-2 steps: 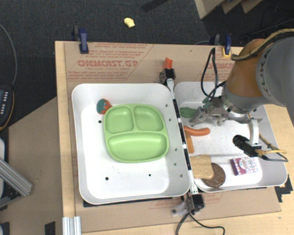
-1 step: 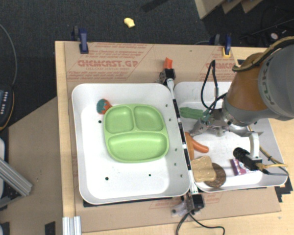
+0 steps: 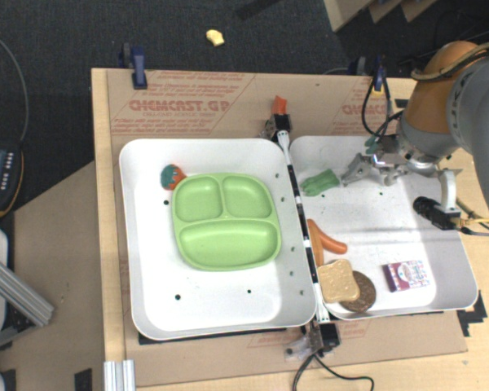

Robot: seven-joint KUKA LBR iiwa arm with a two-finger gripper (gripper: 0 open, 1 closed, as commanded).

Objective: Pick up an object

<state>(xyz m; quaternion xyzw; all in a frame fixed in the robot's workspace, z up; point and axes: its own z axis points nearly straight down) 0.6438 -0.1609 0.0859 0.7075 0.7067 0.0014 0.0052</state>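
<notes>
A: Which step is this, by your reading?

B: The approach, I'd judge. The gripper (image 3: pixel 360 168) sits low in the upper part of the right bin (image 3: pixel 440 296), with the arm reaching in from the right of the frame. Nothing is lifted yet.

A: What is it going for?

B: Most likely the green block (image 3: pixel 319 182), lying in the upper left of that bin, near the divider between the 2 bins. It is just left of the fingertips, very near them, though I can't tell whether they touch it.

A: And the fingers?

B: They look spread, pointing left toward the block, with nothing between them.

A: What else is within reach?

B: Lower along the divider, an orange sausage (image 3: pixel 324 239); below it a slice of bread (image 3: pixel 337 281) resting against a brown round piece (image 3: pixel 362 292); a small purple packet (image 3: pixel 406 276) toward the lower right. The left bin (image 3: pixel 147 300) has a green divided plate (image 3: pixel 226 221) and a small red and teal toy (image 3: pixel 172 176) at its upper left.

A: So the next move?

B: I'd say it needs a slight shift left so the fingers straddle the block, then a close and a lift. The block could slide away toward the bin wall.
</notes>
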